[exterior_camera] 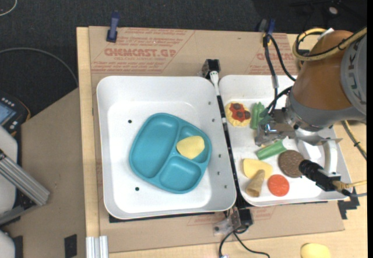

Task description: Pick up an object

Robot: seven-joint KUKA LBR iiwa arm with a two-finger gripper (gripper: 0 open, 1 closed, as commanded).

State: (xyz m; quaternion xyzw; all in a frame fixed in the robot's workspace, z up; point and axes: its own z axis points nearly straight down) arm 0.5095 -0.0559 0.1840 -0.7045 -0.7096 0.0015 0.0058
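Note:
My gripper [269, 127] hangs low over the middle of the right bin [245, 85], under the arm's grey and orange wrist. A dark green piece [257, 115] stands right against its left side; I cannot tell whether it is held. Just below the gripper lies a light green pod [270, 150]. A small pizza slice [238, 113] lies to the left. Toward the bin's front are a yellow cheese wedge [255, 166], a tan cone [254, 183], a red tomato [278, 185] and a brown cookie [288, 162].
The left bin [116, 99] holds a teal divided plate [157, 149] with a pale yellow piece [190, 146] in its right compartment. A black clip [211, 67] sits at the bins' shared back corner. Another yellow thing [315, 250] lies off the bench at the front right.

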